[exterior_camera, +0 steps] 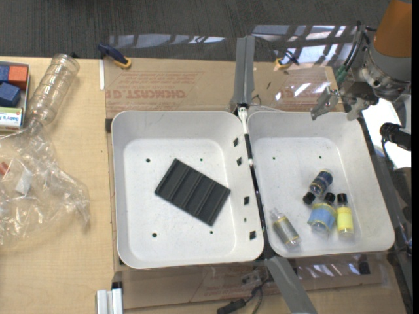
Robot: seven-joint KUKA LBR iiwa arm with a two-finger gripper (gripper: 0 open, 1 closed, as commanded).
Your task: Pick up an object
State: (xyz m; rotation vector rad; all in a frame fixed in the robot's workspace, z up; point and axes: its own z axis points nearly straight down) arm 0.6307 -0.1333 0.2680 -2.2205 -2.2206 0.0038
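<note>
Camera view, looking down at a slant on the bench. Two shallow white bins are sitting side by side at the centre of the frame. The left bin [131,241] is holding one item: a dark grey ribbed rectangular pad [192,191], lying flat and turned diagonally, near the middle of the bin floor.

The right bin [294,142] is holding four small bottles clustered in its lower right part. A dark blue bottle [319,185] is lying tilted at the upper end of the cluster. Just below it, a light blue bottle [321,216] with a black cap and a yellow bottle [344,218] with a black cap are lying close beside each other. A clear bottle [285,228] is lying apart from them to the left, near the bin's lower edge.

The arm is entering at the upper right of the frame, its orange band showing at the top corner. The gripper [337,104] is hanging over the upper right rim of the right bin, well apart from the bottles. Its two fingers are standing spread apart, with nothing between them.

Outside the bins, at the left of the frame, a clear plastic bottle [51,89] is lying on the bench above a crumpled clear plastic bag [36,188]. A box of coloured blocks [13,87] is sitting at the upper left edge.
</note>
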